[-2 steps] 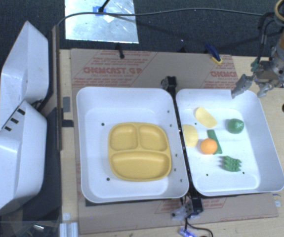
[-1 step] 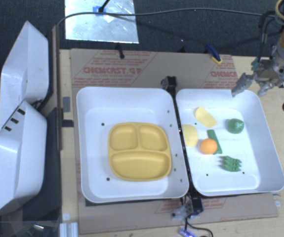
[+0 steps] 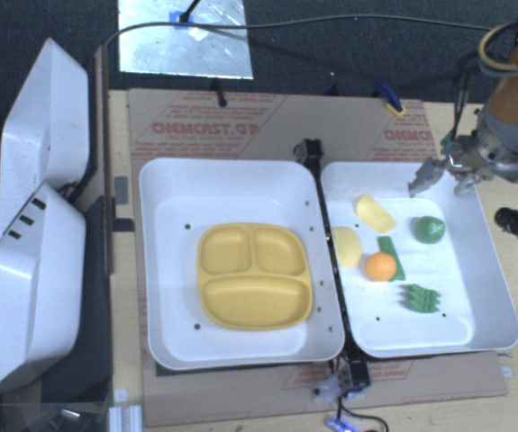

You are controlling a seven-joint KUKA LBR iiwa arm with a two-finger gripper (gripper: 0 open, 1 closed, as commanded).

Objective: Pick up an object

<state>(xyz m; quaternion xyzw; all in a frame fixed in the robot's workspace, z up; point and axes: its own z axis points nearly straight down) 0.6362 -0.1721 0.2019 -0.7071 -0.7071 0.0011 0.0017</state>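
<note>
Your pincer (image 3: 440,175) is hovering over the right bin's (image 3: 488,268) far edge, fingers spread and gripping nothing. You're looking at a green ball (image 3: 429,229) lying just below it, near an orange ball (image 3: 381,266). It's likely light, smooth plastic that rolls, so you're wanting to straddle its widest middle.

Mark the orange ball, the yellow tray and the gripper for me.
orange ball (image 3: 380,266): camera view, middle of the ball.
yellow tray (image 3: 255,274): camera view, ridge between its compartments.
gripper (image 3: 442,176): camera view, midway between its fingertips.
</note>
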